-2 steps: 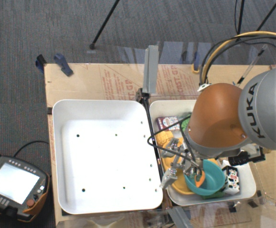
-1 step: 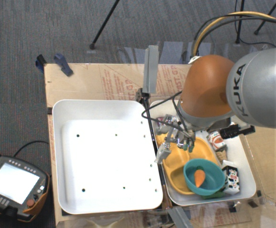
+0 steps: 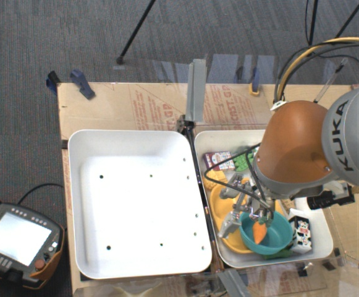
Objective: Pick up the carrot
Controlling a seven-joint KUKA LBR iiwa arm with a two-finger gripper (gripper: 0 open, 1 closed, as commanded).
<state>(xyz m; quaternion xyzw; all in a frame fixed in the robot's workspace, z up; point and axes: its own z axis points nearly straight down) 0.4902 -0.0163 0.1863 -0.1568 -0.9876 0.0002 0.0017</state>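
1. Right then, from my remote station I saw the arm (image 3: 309,144) reaching in from the right, its orange band bulking over the right bin (image 3: 324,252).
2. I found the carrot (image 3: 261,231) lying in a teal bowl (image 3: 281,235) at the near side of that bin, its pointed end toward the bowl's bottom.
3. My end effector (image 3: 261,218) hung directly over the bowl, and its metal fingers (image 3: 267,215) sat just above the carrot's upper end; I could not tell whether they were apart or closed on it.
4. I noted the bowl resting on a yellow plate (image 3: 223,210), with a small cow-patterned carton (image 3: 301,232) just beside it on the right.
5. I saw a dark snack packet (image 3: 219,160) near the bin's far edge.
6. Beside it on the counter (image 3: 123,107), the left bin (image 3: 80,166) was white too.
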